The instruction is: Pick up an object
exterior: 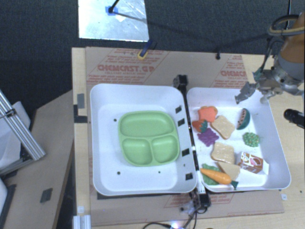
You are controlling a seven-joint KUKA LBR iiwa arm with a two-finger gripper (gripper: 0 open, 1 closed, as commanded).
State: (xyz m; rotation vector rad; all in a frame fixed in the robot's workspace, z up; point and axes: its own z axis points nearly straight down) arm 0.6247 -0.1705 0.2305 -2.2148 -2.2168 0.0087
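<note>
The gripper [255,93] hangs over the far right corner of the right bin [276,142], its two fingers spread apart with nothing between them — released and empty. The arm [290,61] comes in from the right edge above it.

All the toy food lies nearer the camera than the gripper, inside the same bin. Closest, just below it, is the watermelon slice [243,119]. Below that sits the broccoli [251,139], and further down the small carton [250,162]. To the gripper's lower left are the bread slice [223,127], the orange piece [207,113] and the purple grapes [208,137]. Farthest from it, at the bin's near edge, lie a second bread slice [223,152] and the carrot [215,176].

Well to its left, in the left bin [102,128], rests the green tray [147,138].
</note>
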